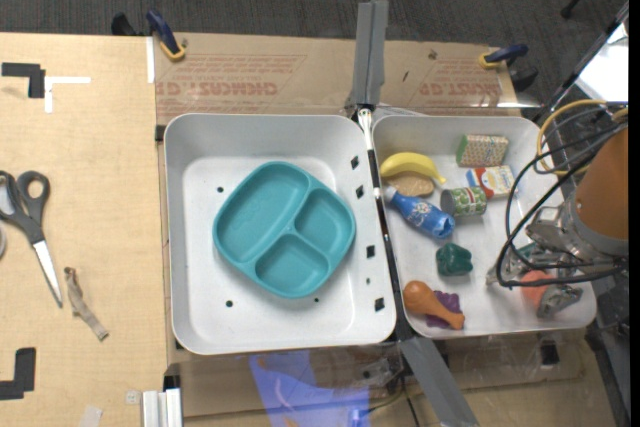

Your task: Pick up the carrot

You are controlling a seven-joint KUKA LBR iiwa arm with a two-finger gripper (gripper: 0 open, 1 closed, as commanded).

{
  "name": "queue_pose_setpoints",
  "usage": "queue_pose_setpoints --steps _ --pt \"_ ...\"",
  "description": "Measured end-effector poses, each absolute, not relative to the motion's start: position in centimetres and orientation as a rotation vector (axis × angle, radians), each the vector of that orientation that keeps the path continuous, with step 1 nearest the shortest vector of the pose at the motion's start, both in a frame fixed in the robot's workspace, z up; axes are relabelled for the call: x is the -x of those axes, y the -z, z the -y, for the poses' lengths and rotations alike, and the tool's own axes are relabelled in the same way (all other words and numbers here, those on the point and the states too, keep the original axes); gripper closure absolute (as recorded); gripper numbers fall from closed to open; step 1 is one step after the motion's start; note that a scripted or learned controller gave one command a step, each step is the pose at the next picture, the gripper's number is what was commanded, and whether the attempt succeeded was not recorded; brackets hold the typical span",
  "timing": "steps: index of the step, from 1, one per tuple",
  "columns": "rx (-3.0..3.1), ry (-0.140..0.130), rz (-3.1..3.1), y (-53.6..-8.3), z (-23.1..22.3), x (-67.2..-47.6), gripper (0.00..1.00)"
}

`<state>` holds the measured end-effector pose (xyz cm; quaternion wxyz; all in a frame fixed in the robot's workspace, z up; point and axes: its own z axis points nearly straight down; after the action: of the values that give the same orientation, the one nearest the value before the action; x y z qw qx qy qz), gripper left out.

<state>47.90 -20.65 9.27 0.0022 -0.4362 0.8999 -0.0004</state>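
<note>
An orange-red piece that I take for the carrot (534, 281) lies at the front right corner of the right bin (500, 323), mostly hidden under the gripper. My gripper (536, 283) is low in that corner, directly over the piece, with the arm's orange band just above it at the right edge. The gripper's metal parts sit on both sides of the orange piece.
The right bin also holds a banana (410, 165), a blue bottle (421, 214), a small can (464, 201), a green box (482, 150), a dark green item (454, 260) and an orange and purple toy (434, 304). A teal divided plate (285, 228) lies in the left bin. Scissors (32, 220) lie at far left.
</note>
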Motion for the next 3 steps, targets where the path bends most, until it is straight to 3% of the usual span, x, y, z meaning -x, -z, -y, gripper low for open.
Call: queue_pose_setpoints --steps 2,3 --pt "2.026 -0.011 -2.394 -9.2 21.5 -47.9 0.0" --pt "0.677 -0.002 -3.066 -9.2 19.3 -50.2 0.0"
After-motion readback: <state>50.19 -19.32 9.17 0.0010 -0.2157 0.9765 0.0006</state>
